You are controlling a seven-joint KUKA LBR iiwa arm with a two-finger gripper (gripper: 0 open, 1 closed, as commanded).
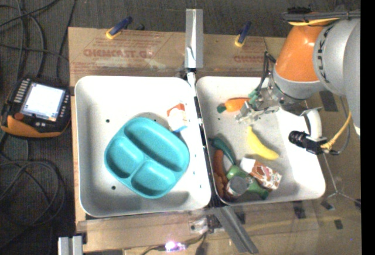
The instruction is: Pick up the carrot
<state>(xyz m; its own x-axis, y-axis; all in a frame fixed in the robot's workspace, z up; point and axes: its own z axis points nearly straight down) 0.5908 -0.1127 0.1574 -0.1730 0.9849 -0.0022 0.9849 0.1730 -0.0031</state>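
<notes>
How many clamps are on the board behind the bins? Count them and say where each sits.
2. One blue-and-yellow clamp sits at the cardboard's far edge above the left bin; the other clamp sits above the right bin. Others may be hidden behind the arm.

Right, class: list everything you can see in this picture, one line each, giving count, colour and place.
Bins: two, white, side by side on the bench.
Tray: one, teal, three compartments, left bin.
Small packet: one, white and orange, left bin, by the tray.
Carrot: one, orange, right bin, far side.
Banana: one, yellow, right bin, middle.
Toy food pile: several, mixed colours, right bin, near side.
Clamps: two, blue and yellow, bench's far edge.
Pendant: one, orange and grey, left of bench.
Gripper: one, over the carrot's right end.
</notes>
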